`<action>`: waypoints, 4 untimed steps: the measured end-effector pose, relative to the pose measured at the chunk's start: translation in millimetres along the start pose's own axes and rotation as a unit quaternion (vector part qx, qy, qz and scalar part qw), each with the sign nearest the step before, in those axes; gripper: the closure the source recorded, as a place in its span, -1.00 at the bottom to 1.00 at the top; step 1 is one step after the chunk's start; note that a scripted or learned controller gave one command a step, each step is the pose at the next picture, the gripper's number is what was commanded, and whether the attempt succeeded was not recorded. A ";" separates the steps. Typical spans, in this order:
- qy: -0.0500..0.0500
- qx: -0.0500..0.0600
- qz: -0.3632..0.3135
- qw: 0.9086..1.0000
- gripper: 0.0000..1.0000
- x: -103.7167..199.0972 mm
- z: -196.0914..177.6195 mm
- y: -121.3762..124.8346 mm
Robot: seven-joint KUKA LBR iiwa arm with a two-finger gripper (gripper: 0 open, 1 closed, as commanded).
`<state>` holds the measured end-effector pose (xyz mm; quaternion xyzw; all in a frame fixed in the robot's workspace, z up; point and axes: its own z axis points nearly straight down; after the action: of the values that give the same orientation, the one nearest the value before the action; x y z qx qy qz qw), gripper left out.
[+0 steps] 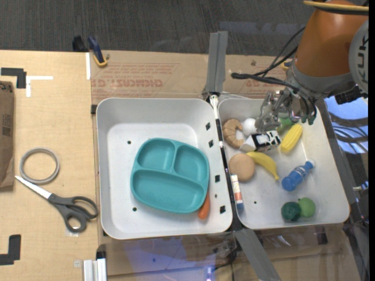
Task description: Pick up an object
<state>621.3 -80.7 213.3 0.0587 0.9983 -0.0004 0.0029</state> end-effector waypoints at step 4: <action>0.003 0.000 0.162 0.987 -1.00 131.7 121.2 -60.9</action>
<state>484.0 -125.9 91.4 0.2200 0.9755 -0.0001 -0.0001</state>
